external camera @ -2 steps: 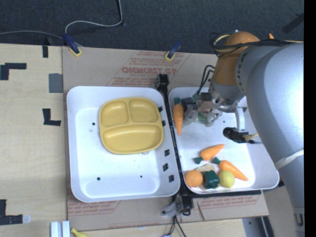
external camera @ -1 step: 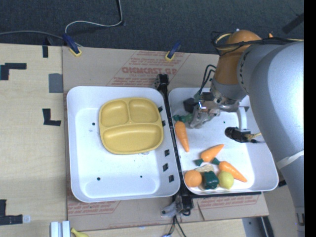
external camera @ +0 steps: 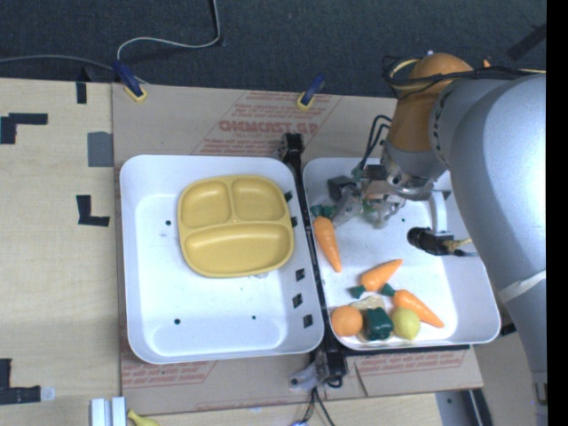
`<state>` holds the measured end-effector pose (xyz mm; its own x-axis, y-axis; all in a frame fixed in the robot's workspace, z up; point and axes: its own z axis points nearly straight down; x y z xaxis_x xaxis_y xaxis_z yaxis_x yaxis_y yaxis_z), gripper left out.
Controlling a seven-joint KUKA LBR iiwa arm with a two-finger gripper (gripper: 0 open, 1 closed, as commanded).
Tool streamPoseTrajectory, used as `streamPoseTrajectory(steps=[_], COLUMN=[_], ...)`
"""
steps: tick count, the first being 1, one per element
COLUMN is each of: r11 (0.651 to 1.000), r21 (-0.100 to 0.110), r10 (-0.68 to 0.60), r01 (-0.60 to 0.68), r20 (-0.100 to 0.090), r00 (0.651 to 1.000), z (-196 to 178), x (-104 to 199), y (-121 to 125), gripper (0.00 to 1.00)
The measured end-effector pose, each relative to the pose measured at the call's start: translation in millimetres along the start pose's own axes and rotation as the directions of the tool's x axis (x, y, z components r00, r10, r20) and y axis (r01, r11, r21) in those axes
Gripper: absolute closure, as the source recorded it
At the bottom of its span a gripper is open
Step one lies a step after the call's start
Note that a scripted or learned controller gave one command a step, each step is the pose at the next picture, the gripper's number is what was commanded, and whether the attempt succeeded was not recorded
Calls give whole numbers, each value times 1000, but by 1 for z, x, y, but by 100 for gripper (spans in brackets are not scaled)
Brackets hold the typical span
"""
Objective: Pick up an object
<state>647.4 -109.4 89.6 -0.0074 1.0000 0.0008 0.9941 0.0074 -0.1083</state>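
The grey arm [external camera: 501,185] is reaching in from the right and bending down over the far end of the right bin [external camera: 470,282], with its orange band sitting above the wrist. The tool [external camera: 366,208] is hanging low over that bin's far left part, close to the wall that is dividing the two bins. From this angle it is not showing whether it is open or closed, and nothing is visibly sitting in its grasp.

The things to pick are all lying in the right bin. A long carrot [external camera: 327,242] is lying along the bin's left wall, just beside and nearer than the tool, with its green top pointing towards the tool. A second carrot [external camera: 382,274] is resting near the middle of the bin, and a third carrot [external camera: 417,307] is lying slantwise closer to the near edge. Along the near wall an orange ball [external camera: 347,321], a dark green piece [external camera: 379,326] and a yellow-green ball [external camera: 406,326] are sitting in a row, touching or nearly touching.

In the left bin [external camera: 142,264] a yellow divided plate [external camera: 236,224] is lying flat, well apart from the tool. Both bins are standing on a cardboard sheet [external camera: 257,122] that is covering the table [external camera: 53,238]
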Motion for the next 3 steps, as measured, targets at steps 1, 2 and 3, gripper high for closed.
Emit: streamPoseTrajectory(steps=[1, 2, 3], r11=[993, 1000, 994], r21=[-120, -29, -108], r10=[17, -2, 10], r01=[-14, 3, -10], r20=[17, 4, 2], r00=[1000, 1000, 1000], z=[5, 5, 15], x=[6, 3, 9], y=[-31, -2, -100], gripper=[0, 0, 0])
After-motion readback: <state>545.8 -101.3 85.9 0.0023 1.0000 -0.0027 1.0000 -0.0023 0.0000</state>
